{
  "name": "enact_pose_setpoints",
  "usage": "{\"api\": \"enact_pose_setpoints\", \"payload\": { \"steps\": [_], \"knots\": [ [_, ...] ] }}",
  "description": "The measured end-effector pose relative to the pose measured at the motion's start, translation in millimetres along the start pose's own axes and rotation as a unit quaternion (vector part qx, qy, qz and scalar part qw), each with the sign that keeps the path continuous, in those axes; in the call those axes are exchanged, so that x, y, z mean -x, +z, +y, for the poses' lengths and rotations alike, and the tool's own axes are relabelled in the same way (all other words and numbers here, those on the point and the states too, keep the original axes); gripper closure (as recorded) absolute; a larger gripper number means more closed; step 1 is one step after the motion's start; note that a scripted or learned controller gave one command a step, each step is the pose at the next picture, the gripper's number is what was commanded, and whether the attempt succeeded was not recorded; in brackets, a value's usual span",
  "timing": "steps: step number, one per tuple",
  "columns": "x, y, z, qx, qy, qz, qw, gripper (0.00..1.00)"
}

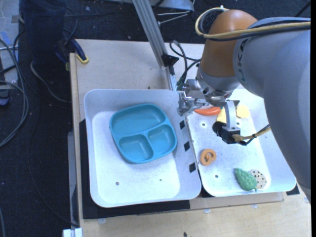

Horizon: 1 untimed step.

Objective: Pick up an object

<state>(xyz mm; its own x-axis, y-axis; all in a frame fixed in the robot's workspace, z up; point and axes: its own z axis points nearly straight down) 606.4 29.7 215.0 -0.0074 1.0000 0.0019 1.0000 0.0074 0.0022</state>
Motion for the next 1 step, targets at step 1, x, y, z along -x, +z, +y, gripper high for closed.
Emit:
{"api": "enact_pose_setpoints", "payload": {
  "steps": [1],
  "knots": [
    [-45.5, -17.7, 19.2, 0.001, 0.0, 0.0, 1.0, 1.0]
  ]
}}
